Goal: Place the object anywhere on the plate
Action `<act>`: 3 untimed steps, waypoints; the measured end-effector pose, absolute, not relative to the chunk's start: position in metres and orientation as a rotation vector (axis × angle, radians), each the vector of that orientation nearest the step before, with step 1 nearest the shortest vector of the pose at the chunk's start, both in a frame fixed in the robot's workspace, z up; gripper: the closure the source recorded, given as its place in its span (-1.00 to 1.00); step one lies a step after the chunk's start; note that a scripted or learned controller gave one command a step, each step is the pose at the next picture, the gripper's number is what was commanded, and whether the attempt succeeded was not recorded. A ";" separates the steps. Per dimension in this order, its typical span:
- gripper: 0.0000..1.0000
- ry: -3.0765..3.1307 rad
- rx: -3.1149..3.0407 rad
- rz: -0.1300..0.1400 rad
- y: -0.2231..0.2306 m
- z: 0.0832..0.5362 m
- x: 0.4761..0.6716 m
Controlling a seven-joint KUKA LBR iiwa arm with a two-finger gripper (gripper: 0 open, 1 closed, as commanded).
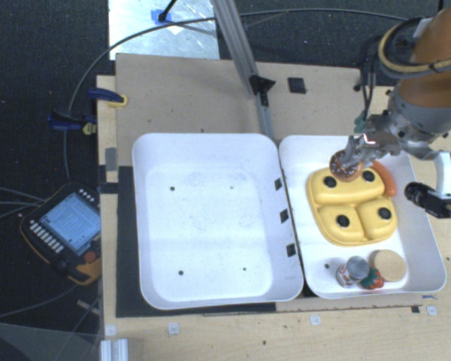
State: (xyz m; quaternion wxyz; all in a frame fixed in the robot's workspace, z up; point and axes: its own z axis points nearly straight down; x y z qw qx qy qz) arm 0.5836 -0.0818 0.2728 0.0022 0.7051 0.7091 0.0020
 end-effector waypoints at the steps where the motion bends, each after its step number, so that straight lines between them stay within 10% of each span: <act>1: 1.00 2.233 2.210 0.005 -0.028 0.274 0.581; 3: 1.00 2.233 2.213 0.001 0.072 0.250 0.575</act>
